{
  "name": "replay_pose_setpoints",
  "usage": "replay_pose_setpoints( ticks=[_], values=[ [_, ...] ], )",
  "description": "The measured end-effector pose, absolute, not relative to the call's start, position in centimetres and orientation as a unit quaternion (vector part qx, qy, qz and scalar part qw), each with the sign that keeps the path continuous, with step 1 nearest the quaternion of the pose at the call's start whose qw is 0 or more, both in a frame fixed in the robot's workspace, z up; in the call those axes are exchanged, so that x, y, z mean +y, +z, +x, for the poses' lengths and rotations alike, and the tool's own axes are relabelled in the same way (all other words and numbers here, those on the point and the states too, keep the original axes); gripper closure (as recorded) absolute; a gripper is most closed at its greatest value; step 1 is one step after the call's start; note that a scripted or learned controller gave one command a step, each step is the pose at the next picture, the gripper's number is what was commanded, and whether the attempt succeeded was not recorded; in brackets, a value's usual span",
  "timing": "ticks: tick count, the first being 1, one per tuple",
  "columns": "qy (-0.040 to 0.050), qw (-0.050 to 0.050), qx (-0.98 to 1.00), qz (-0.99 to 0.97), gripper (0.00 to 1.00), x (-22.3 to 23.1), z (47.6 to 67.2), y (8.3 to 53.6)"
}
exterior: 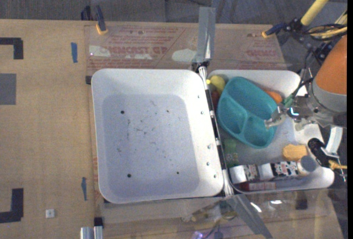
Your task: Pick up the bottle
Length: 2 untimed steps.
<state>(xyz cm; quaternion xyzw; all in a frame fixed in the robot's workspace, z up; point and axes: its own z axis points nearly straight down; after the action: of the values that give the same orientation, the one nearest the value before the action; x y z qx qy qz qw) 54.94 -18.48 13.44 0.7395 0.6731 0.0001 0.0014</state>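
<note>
Gripper (277, 116) low over right bin (287, 79), at the right edge of teal divided tray (245, 112); whether spread or pressed together, cannot tell, nothing seen held. Behind it, arm (333, 75) grey with orange band, entering from the right side. Left bin (149, 132) wide and white, just some dark specks on the floor. Right bin crowded: teal divided tray tilted in the middle, and bottle (273, 170) lying flat along the near wall, white body with printed label, grey cap pointing to the right. Long axis of bottle nearly left to right, parallel to that wall. From gripper, bottle lies toward the near side, apart and not touching. Smaller things: yellow-orange piece (294, 151) just above the cap end, yellow object (218, 83) at far left corner. Next move probably needs shift nearward and fingers across the bottle's narrow width.
</note>
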Motion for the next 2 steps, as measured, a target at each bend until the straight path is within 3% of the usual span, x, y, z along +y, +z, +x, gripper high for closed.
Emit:
replay_pose_setpoints(
  ticks=[1,2],
  values=[
    [-0.0077,-0.004,0.627,0.779,0.0,-15.0,58.1,9.0],
    [-0.0104,-0.008,0.627,0.779,0.0,-18.7,63.5,10.0]
  ],
)
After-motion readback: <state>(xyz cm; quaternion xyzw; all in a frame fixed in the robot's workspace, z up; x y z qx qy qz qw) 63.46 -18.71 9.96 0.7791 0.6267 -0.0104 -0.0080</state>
